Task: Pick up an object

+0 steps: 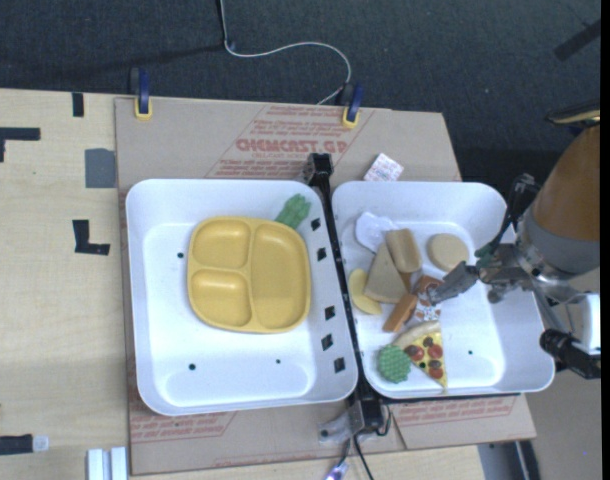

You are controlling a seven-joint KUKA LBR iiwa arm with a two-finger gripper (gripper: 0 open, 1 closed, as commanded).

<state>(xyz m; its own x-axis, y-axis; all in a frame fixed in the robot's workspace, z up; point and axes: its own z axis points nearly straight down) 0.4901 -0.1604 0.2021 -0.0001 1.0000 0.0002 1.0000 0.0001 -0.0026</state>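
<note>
A grey arm's gripper [440, 290] was seen low over the right bin [485, 203], whether apart or together could not be told, its tip touching a pile of toy food [400, 268] at the bin's nine o'clock, a yellow plate [250, 273] lying in the left bin [155, 298].

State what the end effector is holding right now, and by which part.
It cannot be told. The end effector is low in the right bin, at the pile of toy food, but the view does not show anything between its tips.
</note>
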